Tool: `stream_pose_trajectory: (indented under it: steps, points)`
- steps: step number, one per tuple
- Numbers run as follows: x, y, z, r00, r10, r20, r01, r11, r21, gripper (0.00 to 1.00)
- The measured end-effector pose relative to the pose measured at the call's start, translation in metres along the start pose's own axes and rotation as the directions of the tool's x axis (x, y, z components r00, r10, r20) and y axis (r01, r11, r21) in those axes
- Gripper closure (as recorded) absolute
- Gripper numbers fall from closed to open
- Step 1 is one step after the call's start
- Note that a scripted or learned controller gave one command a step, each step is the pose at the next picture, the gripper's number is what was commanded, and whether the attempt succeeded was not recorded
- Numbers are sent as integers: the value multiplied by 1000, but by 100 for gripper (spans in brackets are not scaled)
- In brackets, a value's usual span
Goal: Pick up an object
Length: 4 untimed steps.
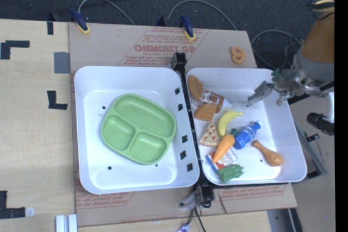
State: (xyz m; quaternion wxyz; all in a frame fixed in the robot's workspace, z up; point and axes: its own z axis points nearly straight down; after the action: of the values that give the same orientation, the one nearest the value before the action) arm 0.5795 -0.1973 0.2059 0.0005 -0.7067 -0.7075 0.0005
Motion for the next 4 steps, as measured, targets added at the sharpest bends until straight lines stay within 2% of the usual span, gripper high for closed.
stream_pose_trajectory:
  steps: [1, 2, 3, 4]
  points:
    - [31, 1, 105, 1000, 0, 1, 0, 1000, -14, 0]
    - [98, 23, 119, 1000, -1, 1, 1, 1000, -6, 0]
    - [94, 58, 120, 1000, 0, 4, 0, 1000, 6, 0]
    - [94, 58, 110, 1000, 0, 6, 0, 1000, 3, 100]
